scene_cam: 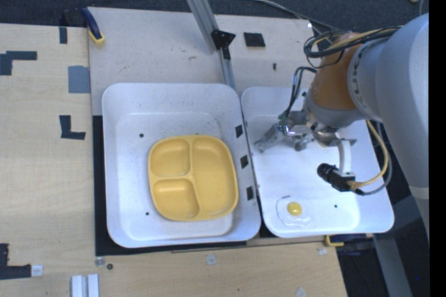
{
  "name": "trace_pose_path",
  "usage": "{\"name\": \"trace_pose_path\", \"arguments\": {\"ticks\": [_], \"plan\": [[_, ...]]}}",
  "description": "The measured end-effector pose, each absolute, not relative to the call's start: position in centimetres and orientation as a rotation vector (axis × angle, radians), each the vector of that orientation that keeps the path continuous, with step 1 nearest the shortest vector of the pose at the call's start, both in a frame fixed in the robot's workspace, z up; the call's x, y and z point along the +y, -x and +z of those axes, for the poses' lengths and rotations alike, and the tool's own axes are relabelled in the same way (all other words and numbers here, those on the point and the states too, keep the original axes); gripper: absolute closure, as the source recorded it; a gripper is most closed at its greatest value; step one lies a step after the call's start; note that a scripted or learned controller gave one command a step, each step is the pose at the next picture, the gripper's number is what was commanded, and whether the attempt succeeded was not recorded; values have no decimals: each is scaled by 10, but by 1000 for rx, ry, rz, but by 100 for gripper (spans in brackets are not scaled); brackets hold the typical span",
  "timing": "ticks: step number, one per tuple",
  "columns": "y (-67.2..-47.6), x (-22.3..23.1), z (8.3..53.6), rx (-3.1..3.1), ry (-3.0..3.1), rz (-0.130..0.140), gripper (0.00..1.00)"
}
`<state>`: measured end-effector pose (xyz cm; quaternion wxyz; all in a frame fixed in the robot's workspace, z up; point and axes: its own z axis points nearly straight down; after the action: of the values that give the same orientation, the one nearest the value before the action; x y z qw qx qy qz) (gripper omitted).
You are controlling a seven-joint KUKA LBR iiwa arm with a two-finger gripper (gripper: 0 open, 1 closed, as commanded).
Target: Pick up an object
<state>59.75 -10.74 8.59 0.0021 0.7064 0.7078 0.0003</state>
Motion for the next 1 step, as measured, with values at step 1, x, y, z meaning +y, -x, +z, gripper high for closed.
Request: {"name": "trace_pose_path", "arguments": {"ticks": [1], "plan": [[-598, -108, 98, 2220, -2214, 2, 100]]}}
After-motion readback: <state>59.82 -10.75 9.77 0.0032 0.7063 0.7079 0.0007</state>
